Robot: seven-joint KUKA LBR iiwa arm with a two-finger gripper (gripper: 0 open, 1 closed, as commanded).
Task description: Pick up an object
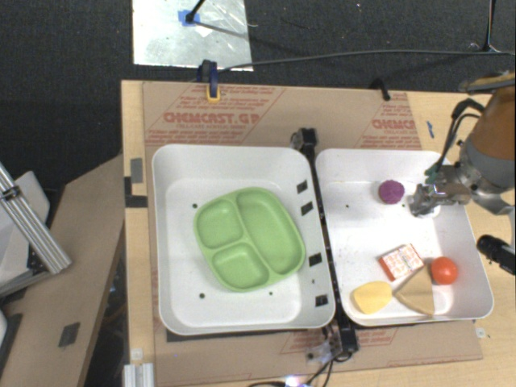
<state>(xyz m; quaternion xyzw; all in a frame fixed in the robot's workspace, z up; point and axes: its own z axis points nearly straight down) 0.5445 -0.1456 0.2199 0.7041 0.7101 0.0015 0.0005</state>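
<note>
The left bin [173,216] holds a divided tray [248,238] at its centre. In the right bin [355,240], a ball [391,191] lies at 12 o'clock; a box [401,261], tomato [443,271], wedge [416,295] and oval piece [372,297] cluster at 5 o'clock.

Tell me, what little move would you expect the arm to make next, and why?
Probably a short shift toward the purple ball and down onto it. The gripper sits in the right bin just beside that ball, with nothing seen between its fingers. The red ball, orange box and yellow piece lie farther off, near the front edge.
</note>
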